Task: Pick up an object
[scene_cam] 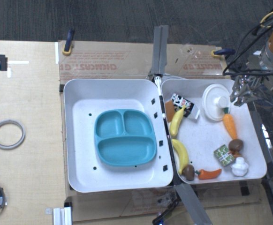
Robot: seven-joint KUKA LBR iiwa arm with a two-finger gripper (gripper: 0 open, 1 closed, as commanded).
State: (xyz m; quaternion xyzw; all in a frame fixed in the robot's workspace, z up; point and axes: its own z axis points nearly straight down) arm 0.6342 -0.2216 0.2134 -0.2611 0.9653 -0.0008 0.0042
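Claw (242, 95) hangs at the upper right edge of the right bin (261, 139), its metal fingers a blur against the bin's rim, so I cannot tell whether they stand apart or together, and nothing shows between them.

No single thing is named by the task, so the choice is a judgement: the nearest candidates are the white round lid-like piece (216, 102), just beside the claw toward the camera view's left, and the carrot (229, 125), a little below it in the picture. The carrot's long axis runs down the view and slightly rightward, from its green top near the white piece toward the brown ball (236, 145) it nearly touches.

A grasp on the carrot would probably want the fingers closing across that axis (left to right in the picture, roughly).

Farther off lie a green block (223, 155), a white figure (239, 167), a red pepper (209, 174) and two bananas (178, 137) along the bin's left wall. The left bin (75, 125) carries a teal divided plate (125, 137), well apart from the claw.
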